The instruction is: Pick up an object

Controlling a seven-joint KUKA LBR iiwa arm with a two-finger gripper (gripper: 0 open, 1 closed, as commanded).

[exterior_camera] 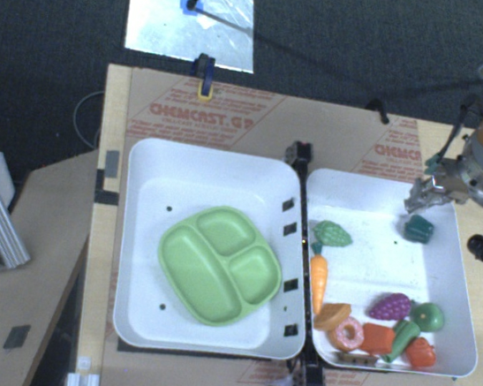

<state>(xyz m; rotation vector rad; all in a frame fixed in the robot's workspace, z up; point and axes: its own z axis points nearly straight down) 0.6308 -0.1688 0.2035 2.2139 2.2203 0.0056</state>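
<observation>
The grey arm with its orange band reaches in from three o'clock, and its two-finger metal gripper (423, 197) hangs over the far right part of the right-hand shallow white bin (455, 289). Whether the gripper is wide or narrow cannot be told from this slant. Just below the gripper, at its six o'clock, a small dark-teal blocky toy (418, 228) lies on the bin floor; whether the tips touch it is unclear.

Toward nine o'clock from that toy, near the bin's left wall, sits a leafy green toy vegetable (332, 234), and at its six o'clock an orange plastic carrot (318, 279) lies lengthwise along the same wall. The near end of the bin, at six o'clock, holds a cluster: a tan bread-like piece (332, 315), a pink-frosted toy doughnut (348, 335), an orange-red block (376, 338), a purple bunch of toy grapes (391, 305), a round green toy (428, 316), a long dark-green toy (401, 337) and a red toy pepper (420, 353).

In the left-hand shallow white bin (163, 177), well apart, a pale green divided plastic plate (218, 265) lies flat. Both bins rest on a brown cardboard sheet (234, 120).
</observation>
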